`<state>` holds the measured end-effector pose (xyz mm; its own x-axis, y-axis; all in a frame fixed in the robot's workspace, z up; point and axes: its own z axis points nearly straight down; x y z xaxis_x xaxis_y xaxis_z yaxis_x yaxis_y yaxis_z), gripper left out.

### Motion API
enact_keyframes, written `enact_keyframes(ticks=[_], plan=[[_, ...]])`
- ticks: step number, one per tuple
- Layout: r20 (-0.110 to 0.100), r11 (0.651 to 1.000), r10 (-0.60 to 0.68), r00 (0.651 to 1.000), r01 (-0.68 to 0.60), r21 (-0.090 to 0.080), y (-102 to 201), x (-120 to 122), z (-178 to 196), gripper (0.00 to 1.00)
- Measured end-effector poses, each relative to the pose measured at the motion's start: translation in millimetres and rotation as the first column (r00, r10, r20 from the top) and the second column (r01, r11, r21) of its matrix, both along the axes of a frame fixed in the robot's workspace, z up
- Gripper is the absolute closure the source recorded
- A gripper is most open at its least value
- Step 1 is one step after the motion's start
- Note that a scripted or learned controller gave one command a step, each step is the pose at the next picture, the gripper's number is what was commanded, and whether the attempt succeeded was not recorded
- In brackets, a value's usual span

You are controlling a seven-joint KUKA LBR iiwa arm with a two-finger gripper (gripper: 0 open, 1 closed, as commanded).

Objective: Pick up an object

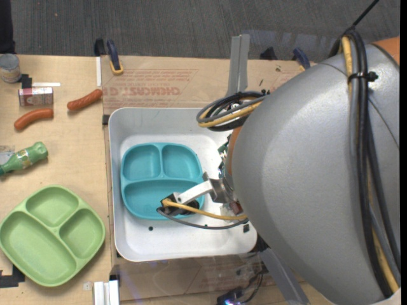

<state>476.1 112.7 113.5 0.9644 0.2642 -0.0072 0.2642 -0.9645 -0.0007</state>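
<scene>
Teal plate (159, 165) in white bin (191, 241), cardboard (152, 81) (red print, illegible)

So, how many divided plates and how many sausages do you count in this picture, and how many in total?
Divided plates: 2 (teal plate, green plate)
Sausages: 2 (upper sausage, lower sausage)
Total: 4
</scene>
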Motion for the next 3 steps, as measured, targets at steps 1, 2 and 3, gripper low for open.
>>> enact_keyframes(ticks=[1,2,3], plan=[[0.000,1.000,0.000,1.000,0.000,-0.001,0,0,0,0.00],[0.005,0.998,-0.070,0.998,0.070,-0.001,-51,87,78,0.00],[0.001,1.000,0.030,1.000,-0.030,-0.001,46,22,22,0.00]])
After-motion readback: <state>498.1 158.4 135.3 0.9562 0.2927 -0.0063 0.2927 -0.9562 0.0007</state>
